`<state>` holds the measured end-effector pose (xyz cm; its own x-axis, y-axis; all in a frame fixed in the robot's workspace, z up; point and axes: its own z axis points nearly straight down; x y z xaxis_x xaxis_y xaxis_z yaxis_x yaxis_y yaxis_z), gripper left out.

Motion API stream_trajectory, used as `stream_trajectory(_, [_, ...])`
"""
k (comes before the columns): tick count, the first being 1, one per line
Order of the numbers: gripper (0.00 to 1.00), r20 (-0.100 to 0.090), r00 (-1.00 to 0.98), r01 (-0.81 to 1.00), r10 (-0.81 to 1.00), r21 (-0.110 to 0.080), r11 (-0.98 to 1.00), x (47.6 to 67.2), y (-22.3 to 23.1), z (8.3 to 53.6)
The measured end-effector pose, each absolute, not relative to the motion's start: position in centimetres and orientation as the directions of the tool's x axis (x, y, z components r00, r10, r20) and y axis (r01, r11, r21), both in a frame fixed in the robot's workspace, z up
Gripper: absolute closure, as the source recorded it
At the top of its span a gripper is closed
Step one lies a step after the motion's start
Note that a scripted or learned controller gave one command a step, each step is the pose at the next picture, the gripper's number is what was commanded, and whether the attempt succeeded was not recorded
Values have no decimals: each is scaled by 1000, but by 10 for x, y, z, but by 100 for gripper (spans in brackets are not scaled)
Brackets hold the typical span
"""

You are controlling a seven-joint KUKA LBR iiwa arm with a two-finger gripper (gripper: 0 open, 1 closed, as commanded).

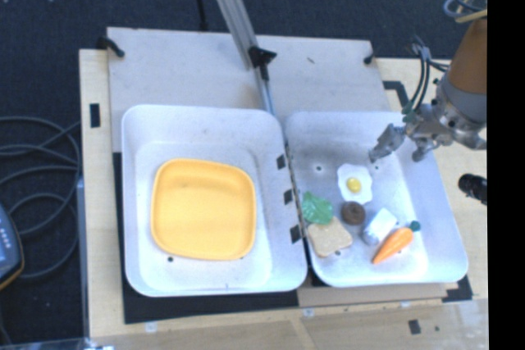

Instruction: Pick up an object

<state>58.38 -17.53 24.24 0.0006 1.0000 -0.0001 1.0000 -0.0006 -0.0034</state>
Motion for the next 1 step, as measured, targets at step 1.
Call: stream_trajectory(1, [0,0,1,1000,1000,-4,-1,584,-182,182])
